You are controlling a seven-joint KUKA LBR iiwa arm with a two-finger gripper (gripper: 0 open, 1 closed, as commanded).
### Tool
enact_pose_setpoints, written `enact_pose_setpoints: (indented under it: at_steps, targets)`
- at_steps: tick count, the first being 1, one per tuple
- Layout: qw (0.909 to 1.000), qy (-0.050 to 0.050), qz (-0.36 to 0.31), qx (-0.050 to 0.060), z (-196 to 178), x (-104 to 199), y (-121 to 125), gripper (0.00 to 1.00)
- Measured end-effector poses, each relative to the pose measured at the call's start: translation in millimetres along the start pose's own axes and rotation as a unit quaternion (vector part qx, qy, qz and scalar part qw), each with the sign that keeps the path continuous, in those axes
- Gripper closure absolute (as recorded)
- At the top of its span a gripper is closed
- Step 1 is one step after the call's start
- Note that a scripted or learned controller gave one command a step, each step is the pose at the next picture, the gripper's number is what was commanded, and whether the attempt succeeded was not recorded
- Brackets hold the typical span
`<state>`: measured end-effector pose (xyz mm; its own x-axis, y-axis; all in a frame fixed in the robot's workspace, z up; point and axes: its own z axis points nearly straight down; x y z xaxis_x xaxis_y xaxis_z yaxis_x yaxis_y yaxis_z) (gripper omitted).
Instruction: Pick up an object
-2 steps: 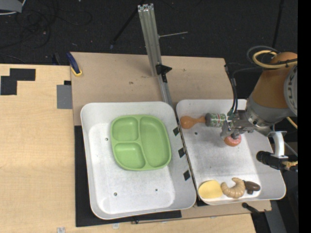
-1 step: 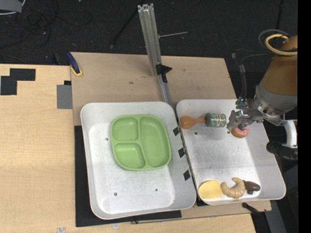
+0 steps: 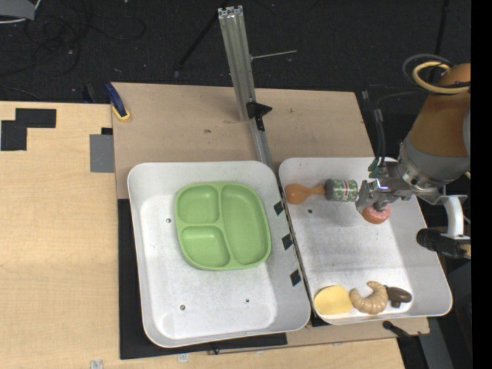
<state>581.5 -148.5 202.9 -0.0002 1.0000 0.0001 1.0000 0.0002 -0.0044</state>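
Note:
In the right bin [image 3: 350,248] my gripper [image 3: 374,200] hangs at the far right side, directly over a small red-pink object [image 3: 377,215] that shows just below it. Whether the object is touched or gripped cannot be made out. Left of the gripper lies a small bottle with a green label [image 3: 342,189], and an orange spoon-like piece [image 3: 297,194] lies beside it near the bin's left wall. At the bin's near edge sit a yellow round piece [image 3: 332,300], a tan curled piece [image 3: 371,298] and a dark brown piece [image 3: 399,294].
The left bin [image 3: 157,298] holds a green divided plate [image 3: 223,225]. A metal post [image 3: 238,75] rises behind the gap between the bins. The arm's grey body with its orange band [image 3: 438,121] fills the right side above the right bin.

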Motion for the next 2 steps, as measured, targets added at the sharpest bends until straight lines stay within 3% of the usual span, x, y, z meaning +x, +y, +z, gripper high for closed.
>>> enact_pose_setpoints:
  at_steps: [2]
  targets:
    - [1.0000, 0.001, -0.002, 0.000, -2, 97, -27, 1.00]
